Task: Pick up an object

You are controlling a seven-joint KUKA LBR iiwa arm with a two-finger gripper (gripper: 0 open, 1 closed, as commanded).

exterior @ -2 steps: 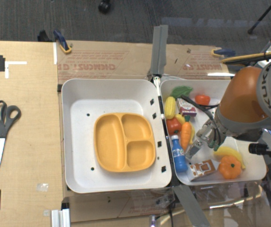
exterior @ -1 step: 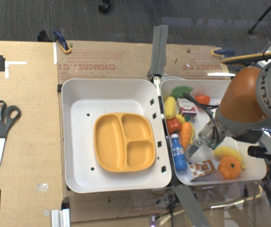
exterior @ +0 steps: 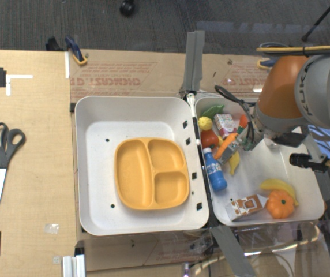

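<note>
Where fingers [exterior: 247,138] reach | beside orange carrot [exterior: 227,145] | right bin [exterior: 269,163]

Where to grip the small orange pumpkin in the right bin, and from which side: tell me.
Grip the pumpkin across its round body, coming straight down from above. It sits near the bin's front right corner, with the banana against its far side and the brown carton to its left, so a side approach looks crowded; the top is clear.

arm [exterior: 295,91] over right bin [exterior: 303,215] | toys heaped | yellow plate [exterior: 152,172] in left bin [exterior: 90,172]
</note>
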